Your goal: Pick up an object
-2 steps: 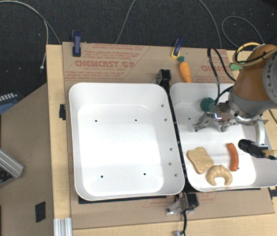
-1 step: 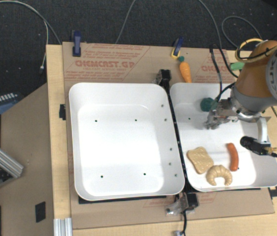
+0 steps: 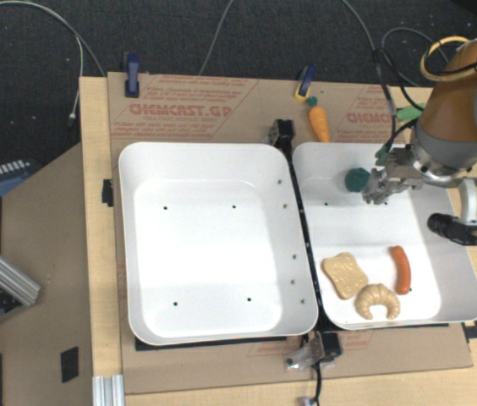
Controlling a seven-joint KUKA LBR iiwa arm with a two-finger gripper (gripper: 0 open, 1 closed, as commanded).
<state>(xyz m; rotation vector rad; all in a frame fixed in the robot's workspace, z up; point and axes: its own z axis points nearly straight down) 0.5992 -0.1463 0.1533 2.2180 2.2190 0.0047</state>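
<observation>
End effector (image 3: pixel 379 186), finger state unclear, low in right bin (image 3: pixel 441 311) just beside green object (image 3: pixel 357 178).

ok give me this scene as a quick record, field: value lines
arm: end effector low over the right bin's far side
nearest item: dark green object, just left of the end effector
right bin: toast slice, croissant, sausage, dark green object
outside bins: carrot on the board behind the right bin
left bin: white, beside the right bin

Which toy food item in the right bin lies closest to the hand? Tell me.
The small dark green round piece, just left of the hand. The tan bread slice, croissant and red sausage lie farther toward the front.
</observation>
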